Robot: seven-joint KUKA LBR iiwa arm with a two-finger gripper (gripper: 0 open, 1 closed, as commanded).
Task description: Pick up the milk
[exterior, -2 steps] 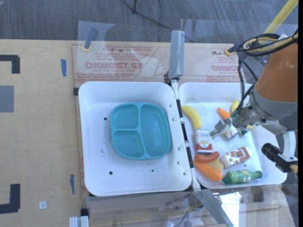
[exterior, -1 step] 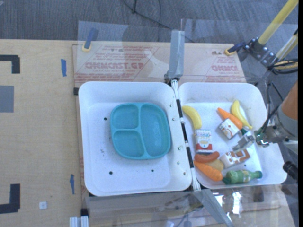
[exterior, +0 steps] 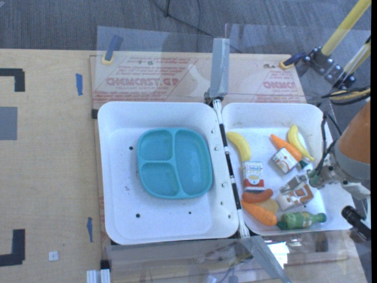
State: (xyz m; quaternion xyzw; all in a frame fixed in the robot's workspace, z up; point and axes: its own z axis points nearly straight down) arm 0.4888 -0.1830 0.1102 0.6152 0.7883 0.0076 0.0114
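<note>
Three small cartons lie in the right bin [exterior: 277, 115]. One is white with a red and orange label [exterior: 254, 176], left of centre. One is brown and white [exterior: 283, 160], near the middle. One is white and brown [exterior: 296, 198], near the front right; I cannot tell which of them is the milk. My gripper [exterior: 299, 183] reaches in from the right. It hangs low just above the front right carton and right beside the middle one. Nothing shows as lifted.
The right bin also holds two bananas [exterior: 238, 145] [exterior: 299, 141], two carrots [exterior: 286, 147] [exterior: 260, 213], a red sausage [exterior: 257, 196] and a green bottle [exterior: 302, 219]. A teal divided plate [exterior: 175, 163] lies in the left bin [exterior: 118, 158]. A divider [exterior: 227, 158] separates the bins.
</note>
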